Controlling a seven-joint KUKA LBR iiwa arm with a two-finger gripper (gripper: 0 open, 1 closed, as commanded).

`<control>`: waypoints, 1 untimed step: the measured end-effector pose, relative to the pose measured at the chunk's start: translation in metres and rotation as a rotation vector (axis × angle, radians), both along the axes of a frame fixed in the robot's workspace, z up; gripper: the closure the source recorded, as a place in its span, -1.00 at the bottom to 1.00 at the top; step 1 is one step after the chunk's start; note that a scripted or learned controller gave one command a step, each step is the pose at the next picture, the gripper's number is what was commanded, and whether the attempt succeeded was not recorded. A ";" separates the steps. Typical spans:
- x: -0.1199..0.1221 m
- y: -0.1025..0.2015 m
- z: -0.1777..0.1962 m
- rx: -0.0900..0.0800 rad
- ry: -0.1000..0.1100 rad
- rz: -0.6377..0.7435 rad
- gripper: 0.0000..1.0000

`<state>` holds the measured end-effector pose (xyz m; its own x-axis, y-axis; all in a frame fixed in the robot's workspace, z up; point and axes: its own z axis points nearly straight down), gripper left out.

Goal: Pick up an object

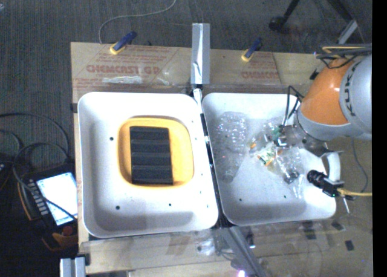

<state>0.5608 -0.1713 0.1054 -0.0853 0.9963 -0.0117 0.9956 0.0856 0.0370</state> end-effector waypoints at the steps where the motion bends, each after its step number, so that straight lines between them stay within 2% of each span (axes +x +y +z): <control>1: 0.010 -0.003 0.000 0.000 -0.001 0.009 -1.00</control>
<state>0.5709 -0.1743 0.1052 -0.0942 0.9955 -0.0114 0.9948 0.0946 0.0376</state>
